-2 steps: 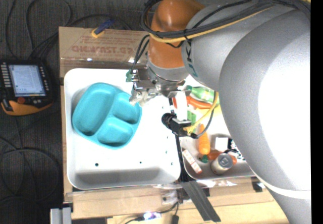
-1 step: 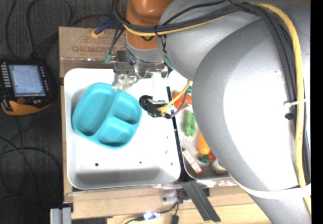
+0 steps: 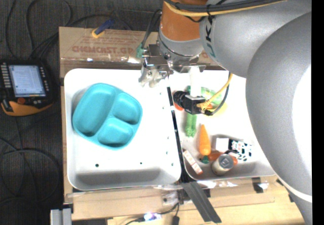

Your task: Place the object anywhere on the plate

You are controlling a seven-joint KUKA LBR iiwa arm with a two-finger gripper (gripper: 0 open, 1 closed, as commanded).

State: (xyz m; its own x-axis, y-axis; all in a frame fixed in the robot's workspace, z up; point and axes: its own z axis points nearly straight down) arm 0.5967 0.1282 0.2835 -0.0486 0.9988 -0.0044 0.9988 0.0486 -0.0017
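While the pincer [image 3: 150,78] hangs over the far rim of the left bin [image 3: 91,173], whether it is clenched I cannot tell. Below and left of it lies the blue three-compartment plate [image 3: 107,114]. Below and right, in the right bin [image 3: 253,168], the orange carrot [image 3: 203,140] lies lengthwise, tip pointing away, among a green toy [image 3: 191,123] and a can [image 3: 223,163].
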